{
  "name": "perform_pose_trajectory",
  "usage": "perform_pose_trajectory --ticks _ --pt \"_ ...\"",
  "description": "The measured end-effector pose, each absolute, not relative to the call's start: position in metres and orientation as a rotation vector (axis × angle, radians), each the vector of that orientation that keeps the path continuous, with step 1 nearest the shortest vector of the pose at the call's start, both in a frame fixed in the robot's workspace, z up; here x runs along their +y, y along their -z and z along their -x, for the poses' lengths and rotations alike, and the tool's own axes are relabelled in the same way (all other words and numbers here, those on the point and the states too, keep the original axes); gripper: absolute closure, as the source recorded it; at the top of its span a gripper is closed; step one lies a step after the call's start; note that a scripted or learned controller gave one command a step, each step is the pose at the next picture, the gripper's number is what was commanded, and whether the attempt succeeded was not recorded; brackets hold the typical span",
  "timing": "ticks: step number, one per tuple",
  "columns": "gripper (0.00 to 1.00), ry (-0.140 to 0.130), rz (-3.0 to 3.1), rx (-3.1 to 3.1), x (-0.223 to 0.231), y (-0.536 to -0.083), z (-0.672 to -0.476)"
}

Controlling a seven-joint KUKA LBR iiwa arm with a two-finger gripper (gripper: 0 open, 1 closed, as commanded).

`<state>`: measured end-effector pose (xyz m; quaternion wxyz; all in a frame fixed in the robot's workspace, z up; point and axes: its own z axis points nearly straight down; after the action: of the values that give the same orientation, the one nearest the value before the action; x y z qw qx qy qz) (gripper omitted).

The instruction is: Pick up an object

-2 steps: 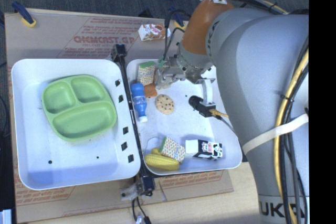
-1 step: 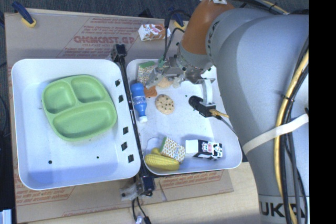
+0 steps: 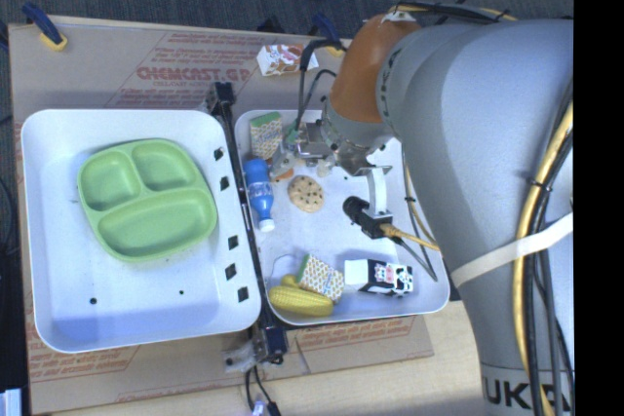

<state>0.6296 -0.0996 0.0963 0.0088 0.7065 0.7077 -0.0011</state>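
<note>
Red print on the cardboard (image 3: 117, 63) under the bins reads "CHEMCAST GP", with finer lines below it too small to read. White letters "KUK" show on my arm (image 3: 487, 132) at the frame's lower right. My smooth grey arm comes in from the right and bends down, its orange band (image 3: 359, 78) above the wrist. My end effector (image 3: 314, 147) is low over the upper middle of the right bin (image 3: 429, 292). I cannot tell whether it is open or closed, and I see nothing held in it. Just below it in the frame lies a round, speckled cookie (image 3: 306, 194), flat on the bin floor. Left of the cookie, along the bin's left wall, lies a blue bottle (image 3: 258, 193) with a white cap end. Above that is a green-and-white box (image 3: 265, 133), its label unreadable. Near the bin's lower edge sit a ribbed yellow corn cob (image 3: 300, 300), a diamond-patterned packet (image 3: 322, 276) touching it, and a small black-and-white patched carton (image 3: 390, 278). The left bin (image 3: 49, 307), glossy white plastic with rounded corners, holds a matte green plate (image 3: 146, 200) split into three compartments.
</note>
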Motion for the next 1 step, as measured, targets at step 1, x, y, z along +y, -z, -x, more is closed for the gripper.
perform_pose_trajectory --ticks 1 --pt "1.0 0.003 -2.207 2.225 -0.0958 -0.1049 -0.6291"
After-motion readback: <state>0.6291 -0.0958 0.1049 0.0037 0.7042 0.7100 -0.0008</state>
